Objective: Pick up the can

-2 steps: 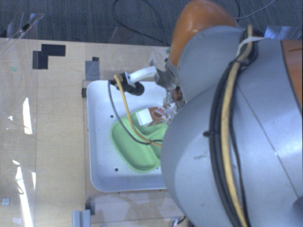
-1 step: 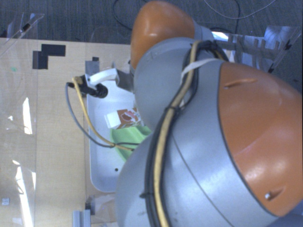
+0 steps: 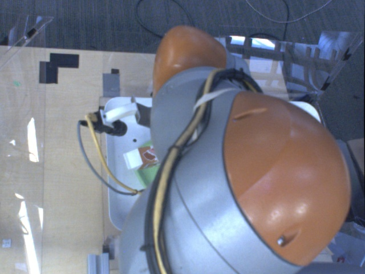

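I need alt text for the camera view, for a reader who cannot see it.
A grey and orange arm covers most of the picture, reaching over a white bin on a pale bench. Beside the arm, the bin holds a small white item, a brown one and a green one, all too blurred to name.

This is looking like a robotics laboratory. A big grey and orange robot arm (image 3: 256, 181) is reaching over a pale wooden bench (image 3: 57, 170), which is carrying a shallow white bin (image 3: 117, 201) and black tape marks (image 3: 57, 66). Clear guard panels (image 3: 319, 50) are standing around the bench, and loose cables (image 3: 138, 10) are lying on the dark carpet (image 3: 85, 4).
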Available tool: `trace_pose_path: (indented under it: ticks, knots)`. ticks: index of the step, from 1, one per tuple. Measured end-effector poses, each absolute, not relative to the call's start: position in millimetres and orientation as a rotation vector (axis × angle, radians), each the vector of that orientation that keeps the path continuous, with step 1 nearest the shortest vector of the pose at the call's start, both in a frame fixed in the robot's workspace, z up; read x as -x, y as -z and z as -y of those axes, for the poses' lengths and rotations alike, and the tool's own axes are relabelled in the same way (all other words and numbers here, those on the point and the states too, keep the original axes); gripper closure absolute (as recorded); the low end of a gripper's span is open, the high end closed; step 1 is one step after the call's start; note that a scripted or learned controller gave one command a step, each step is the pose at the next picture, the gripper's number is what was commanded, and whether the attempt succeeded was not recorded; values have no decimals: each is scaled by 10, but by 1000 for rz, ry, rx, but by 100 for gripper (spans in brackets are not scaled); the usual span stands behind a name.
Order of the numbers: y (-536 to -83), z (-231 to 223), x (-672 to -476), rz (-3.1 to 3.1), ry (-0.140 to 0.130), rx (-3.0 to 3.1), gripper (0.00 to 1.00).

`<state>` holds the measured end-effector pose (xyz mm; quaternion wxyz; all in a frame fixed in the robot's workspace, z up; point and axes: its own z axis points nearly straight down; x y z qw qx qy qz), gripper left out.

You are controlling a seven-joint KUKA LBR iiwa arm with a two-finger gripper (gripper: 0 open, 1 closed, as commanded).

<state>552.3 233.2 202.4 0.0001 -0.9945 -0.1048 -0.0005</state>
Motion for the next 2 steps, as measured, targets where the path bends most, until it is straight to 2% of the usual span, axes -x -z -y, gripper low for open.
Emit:
trace_pose_path:
  ticks: [1, 2]
  knots:
    - [-2405, -2349, -5633, 777, -1, 3045, 100]
    - [-1792, -2343, -5172, 495, 0, 3102, 100]
